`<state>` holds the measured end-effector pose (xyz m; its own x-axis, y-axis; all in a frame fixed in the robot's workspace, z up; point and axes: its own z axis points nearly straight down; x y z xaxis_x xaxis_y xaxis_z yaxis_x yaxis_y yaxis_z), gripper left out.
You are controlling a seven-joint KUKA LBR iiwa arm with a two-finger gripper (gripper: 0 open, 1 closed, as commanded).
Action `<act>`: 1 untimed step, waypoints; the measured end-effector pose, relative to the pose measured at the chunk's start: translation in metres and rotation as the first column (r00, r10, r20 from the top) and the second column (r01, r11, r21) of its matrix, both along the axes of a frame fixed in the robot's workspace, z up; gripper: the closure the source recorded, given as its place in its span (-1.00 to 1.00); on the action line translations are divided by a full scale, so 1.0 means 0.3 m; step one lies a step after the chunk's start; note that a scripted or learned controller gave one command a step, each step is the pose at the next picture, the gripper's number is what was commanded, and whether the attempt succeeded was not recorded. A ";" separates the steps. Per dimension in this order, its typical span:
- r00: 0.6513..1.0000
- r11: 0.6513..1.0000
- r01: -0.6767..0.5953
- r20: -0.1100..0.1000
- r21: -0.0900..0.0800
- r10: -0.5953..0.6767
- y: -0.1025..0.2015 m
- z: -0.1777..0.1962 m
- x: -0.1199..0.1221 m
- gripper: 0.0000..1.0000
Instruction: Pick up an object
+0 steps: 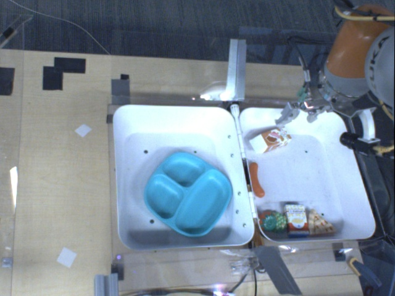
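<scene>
1. The gripper (295,111) hovers at the right bin's (345,184) twelve o'clock edge, fingers spread, grasping nothing.
2. Nearest target: a small orange-and-white packet (272,140), just below the gripper at its seven o'clock.
3. Advice: centre above the packet, descend straight, close on its middle.
4. Count: two white bins; one blue divided plate (188,193) in the left bin (133,128); one orange sausage-like item (257,179); a cluster of about three food toys (297,221) at six o'clock.
</scene>
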<state>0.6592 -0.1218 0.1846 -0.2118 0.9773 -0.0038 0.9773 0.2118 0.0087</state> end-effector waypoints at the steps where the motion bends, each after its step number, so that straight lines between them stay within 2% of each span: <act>1: 0.970 0.970 -0.244 0.013 -0.007 0.244 0.014 -0.210 0.044 -1.00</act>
